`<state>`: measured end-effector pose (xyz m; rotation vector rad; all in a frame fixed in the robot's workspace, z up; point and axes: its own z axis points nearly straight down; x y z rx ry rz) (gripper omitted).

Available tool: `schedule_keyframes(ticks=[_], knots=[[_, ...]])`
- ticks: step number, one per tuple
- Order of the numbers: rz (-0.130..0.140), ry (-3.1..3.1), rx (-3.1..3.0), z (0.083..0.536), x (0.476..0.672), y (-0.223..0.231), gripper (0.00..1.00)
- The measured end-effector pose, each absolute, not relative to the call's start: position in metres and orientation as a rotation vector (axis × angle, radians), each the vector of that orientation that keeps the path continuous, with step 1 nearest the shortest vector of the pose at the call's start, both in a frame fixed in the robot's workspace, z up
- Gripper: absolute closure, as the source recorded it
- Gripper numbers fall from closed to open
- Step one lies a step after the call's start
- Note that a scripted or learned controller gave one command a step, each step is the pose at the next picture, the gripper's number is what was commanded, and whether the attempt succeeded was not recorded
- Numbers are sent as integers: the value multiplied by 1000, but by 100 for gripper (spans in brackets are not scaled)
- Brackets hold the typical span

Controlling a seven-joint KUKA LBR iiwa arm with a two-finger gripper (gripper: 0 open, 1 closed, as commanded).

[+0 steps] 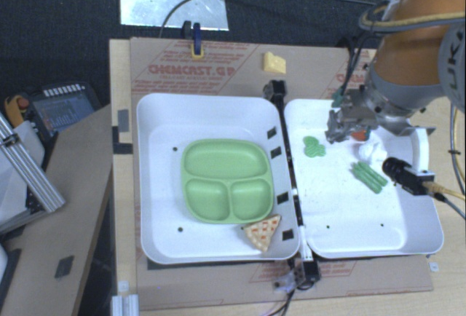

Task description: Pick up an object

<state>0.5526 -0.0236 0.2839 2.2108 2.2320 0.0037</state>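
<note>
Two white bins stand side by side on a cardboard sheet (233,63) that lies on the desk (119,81).

The arm (426,16) comes in from the right. Its pincer (337,131) hangs over the far left part of the right bin (349,227), close to the far edge. From this slanted view I cannot tell whether the pincer is spread or pressed together.

The things that could be picked up are all in the far half of the right bin.
- A small flat green piece (314,147) lies on the bin floor just beside the pincer, toward the left edge of the bin.
- A small orange-red thing (359,135) is just beside the pincer on the right. It is partly hidden by the wrist, and I cannot tell if the pincer touches it.
- A white crumpled thing (371,154) lies a little nearer, toward the middle of the bin.
- A green ridged stick (369,178) lies slanted just beside the white thing, on its near side. It may touch it.

In the left bin (156,162), a pale green plate (227,180) with three compartments sits in the middle. A toy pizza slice (262,232) lies in the near right corner of this bin, against the near right corner of the plate.

Beyond the far edge of the bins, near the place where they meet, a small yellow block (274,62) rests on the cardboard sheet. A blue clamp (195,34) grips the far edge of the desk.
</note>
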Motion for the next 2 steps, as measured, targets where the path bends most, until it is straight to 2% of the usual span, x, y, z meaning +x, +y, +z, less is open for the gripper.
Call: schedule_keyframes(ticks=[2], knots=[[3,2233,2212,252,533,83,100]])
